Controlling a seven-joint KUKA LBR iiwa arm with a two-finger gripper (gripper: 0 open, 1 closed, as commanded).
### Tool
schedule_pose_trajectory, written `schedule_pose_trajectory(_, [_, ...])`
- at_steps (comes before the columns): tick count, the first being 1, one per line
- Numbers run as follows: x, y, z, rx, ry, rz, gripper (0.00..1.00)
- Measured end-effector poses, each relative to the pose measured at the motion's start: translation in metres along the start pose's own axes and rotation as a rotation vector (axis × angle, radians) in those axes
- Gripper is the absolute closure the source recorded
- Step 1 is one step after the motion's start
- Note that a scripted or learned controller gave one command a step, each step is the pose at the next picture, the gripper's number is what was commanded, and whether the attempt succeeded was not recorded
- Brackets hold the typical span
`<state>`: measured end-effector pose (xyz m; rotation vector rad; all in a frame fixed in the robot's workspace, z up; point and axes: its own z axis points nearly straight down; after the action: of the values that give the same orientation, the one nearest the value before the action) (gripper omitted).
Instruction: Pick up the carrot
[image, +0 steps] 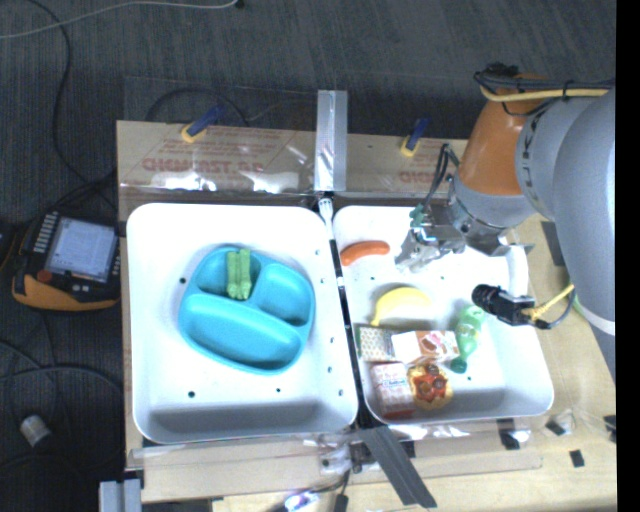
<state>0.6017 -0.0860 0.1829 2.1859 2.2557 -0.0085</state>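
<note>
A blue divided plate (245, 320) holds green beans (238, 273).

The carrot (363, 250) was small and orange. It lay flat in the right bin (500, 405), near the top left corner.

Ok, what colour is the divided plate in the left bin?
Light blue; the plate shows clearly in the camera view.

The gripper (418, 250) hangs over the right bin (520, 390), just beside the carrot (364, 250), which lies at its 9 o'clock near the bin's back-left corner. A yellow banana (401, 302) lies at the carrot's 5 o'clock. In the left bin (160, 400), a blue divided plate (245, 320) holds 1 green vegetable (238, 273).
</note>
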Motion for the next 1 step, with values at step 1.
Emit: schedule_pose_trajectory(1, [0.0503,-0.0486,0.0001,0.0,0.002,-0.115,1.0])
